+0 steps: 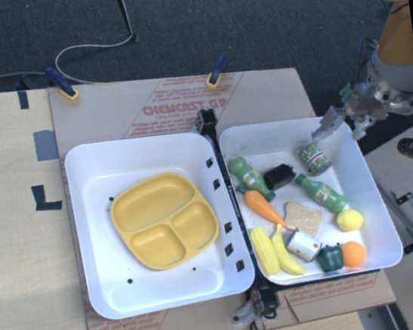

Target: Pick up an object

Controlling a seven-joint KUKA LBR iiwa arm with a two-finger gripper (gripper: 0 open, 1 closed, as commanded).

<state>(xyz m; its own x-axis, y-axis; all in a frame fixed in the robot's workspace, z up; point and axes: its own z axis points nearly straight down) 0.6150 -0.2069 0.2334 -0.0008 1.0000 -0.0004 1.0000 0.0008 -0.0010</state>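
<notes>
Small green-labelled tin can (314, 157), label unreadable: pinched between two-finger gripper (323, 138) fingers above right white bin (368, 176). Cardboard sheet (175, 107) beneath, red print "CHEMCAST GP".

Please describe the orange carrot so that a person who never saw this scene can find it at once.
Look in the right white bin, the one crowded with toy food. Near its left wall lies the orange plastic carrot, slanted, just below a green bottle and above a yellow corn cob. It is the one long, tapered orange thing; the other orange item is round.
</notes>
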